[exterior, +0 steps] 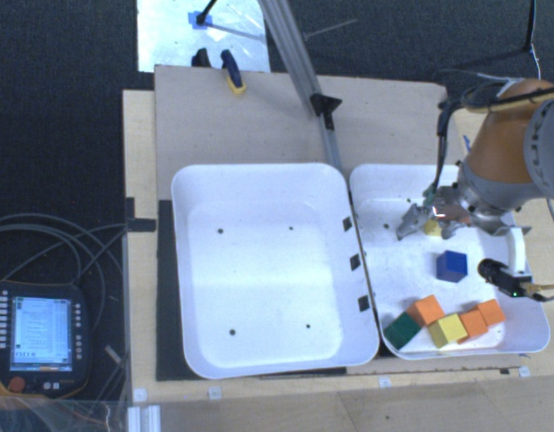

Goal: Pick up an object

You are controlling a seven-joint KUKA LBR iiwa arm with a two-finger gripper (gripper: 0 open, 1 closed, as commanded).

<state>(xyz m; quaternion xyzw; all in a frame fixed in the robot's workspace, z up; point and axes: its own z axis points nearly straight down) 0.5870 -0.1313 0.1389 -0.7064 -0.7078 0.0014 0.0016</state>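
In right bin (385,207), end effector (427,226) over yellow block (433,229)

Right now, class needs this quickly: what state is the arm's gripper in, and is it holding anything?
Gripper: low in the right bin, fingers spread open around a small yellow block; whether they grip it cannot be told.

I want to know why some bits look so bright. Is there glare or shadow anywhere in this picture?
In the camera view, the shiny silver sheet at the top left glares almost white; the two white plastic bins look bright and a bit washed out; a small pinkish glint sits at the grey two-finger gripper; the dark carpet stays dim, and the coloured blocks cast only faint shadows.
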